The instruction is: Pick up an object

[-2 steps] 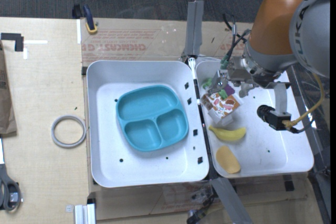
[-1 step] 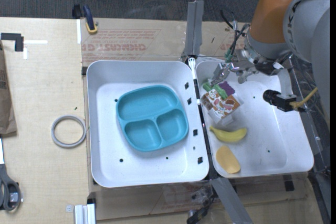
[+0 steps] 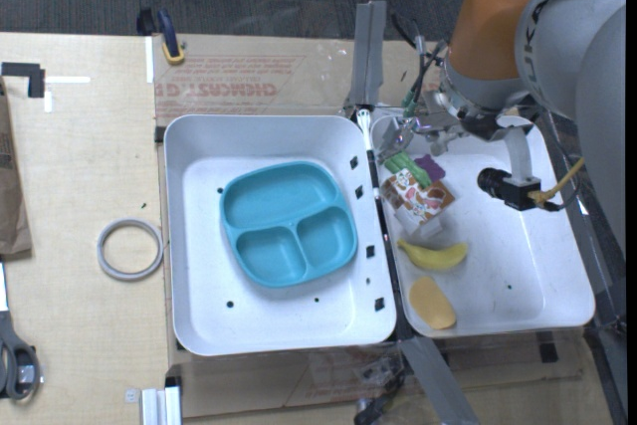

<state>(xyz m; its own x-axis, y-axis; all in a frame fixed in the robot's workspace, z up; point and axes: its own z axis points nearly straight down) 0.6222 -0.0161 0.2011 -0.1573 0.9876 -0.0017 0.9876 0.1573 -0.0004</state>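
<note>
Currently, the gripper [image 3: 410,129] hung at the right bin's [image 3: 518,309] far-left corner, finger state indeterminable; the banana [image 3: 434,256] lay mid-bin, apparently light, smooth and curved, best grasped across its middle

Overhead, slanted down on both bins [image 3: 179,244]

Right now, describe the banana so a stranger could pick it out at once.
Start at the right-hand white bin, the one the arm reaches into. Along its left wall, below the printed snack packet, lies the banana. It is the curved, bright yellow piece; the item just below it is a paler, orange-yellow, rounded lump with no curve.
</note>
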